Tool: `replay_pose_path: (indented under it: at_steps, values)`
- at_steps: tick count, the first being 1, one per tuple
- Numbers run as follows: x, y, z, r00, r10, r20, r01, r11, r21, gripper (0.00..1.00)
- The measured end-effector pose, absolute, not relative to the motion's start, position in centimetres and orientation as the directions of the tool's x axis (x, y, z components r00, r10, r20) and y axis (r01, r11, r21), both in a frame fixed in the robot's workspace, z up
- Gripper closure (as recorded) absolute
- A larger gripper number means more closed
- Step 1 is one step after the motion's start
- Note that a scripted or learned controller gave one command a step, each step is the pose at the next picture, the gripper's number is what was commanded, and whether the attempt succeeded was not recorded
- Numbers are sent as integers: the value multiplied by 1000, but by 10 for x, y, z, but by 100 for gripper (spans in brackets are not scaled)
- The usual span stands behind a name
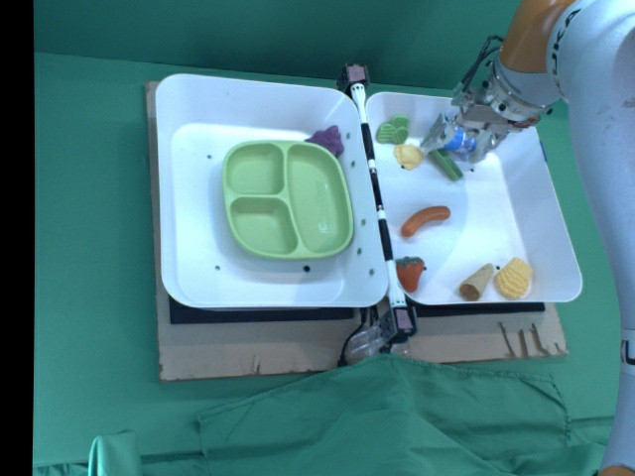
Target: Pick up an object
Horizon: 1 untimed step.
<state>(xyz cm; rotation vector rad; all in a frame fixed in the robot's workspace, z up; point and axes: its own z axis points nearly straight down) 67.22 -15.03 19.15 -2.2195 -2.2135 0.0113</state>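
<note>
Grey end effector [458, 145] low in right bin [556, 226], grip state unclear, beside green vegetable [445, 165]

Green cloth [89, 266] over cardboard-topped bench [248, 360]

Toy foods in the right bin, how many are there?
7: leaf, chip, pickle, sausage, strawberry, cone, yellow shell. The gripper may hide more.

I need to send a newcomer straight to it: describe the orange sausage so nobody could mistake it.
Start at the right-hand shallow white bin, the one the grey arm reaches into. Near its middle lies the orange sausage-shaped toy, slanting, apart from everything else. Unlike the red strawberry toy below it and the yellow ridged toy at the bin's lower right, it is long, smooth and plain orange.
</note>
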Motion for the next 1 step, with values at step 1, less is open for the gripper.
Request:
replay_pose_path:
  at_steps: [1]
  values:
    - [674, -152, 211, 6, 1000, -3, 1000, -6, 1, 100]
